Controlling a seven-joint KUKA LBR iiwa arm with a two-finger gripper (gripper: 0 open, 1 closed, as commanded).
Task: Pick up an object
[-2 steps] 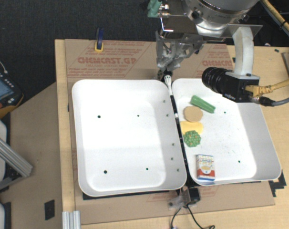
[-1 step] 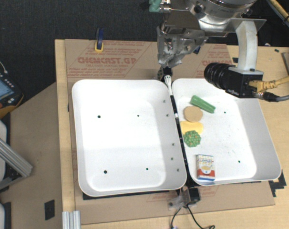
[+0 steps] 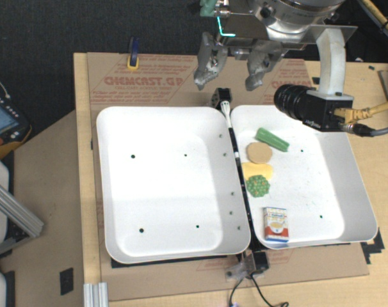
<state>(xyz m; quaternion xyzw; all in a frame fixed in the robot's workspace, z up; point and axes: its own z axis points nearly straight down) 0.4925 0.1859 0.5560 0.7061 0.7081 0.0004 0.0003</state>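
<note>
Honestly, the gripper (image 3: pixel 231 75) hangs above the bins' far edge, fingers spread, nothing between them. Objects crowd the right bin (image 3: pixel 335 190) by the divider: green cylinder (image 3: pixel 272 139), tan disc (image 3: pixel 259 152), yellow piece (image 3: pixel 257 169). It could easily nudge neighbours or hit the wall.

On the tabletop (image 3: pixel 66 171) 2 bins touch: left bin (image 3: pixel 162 184) at 9 o'clock, right bin (image 3: pixel 322 184) at 3. In the right bin, along its 9 o'clock wall, 5 items run from 12 to 6: cylinder (image 3: pixel 272 139), disc (image 3: pixel 259 152), block (image 3: pixel 258 170), ball (image 3: pixel 257 185), carton (image 3: pixel 276 225).

Bright even overhead light, soft shadows, mild glare, slightly grainy
</note>
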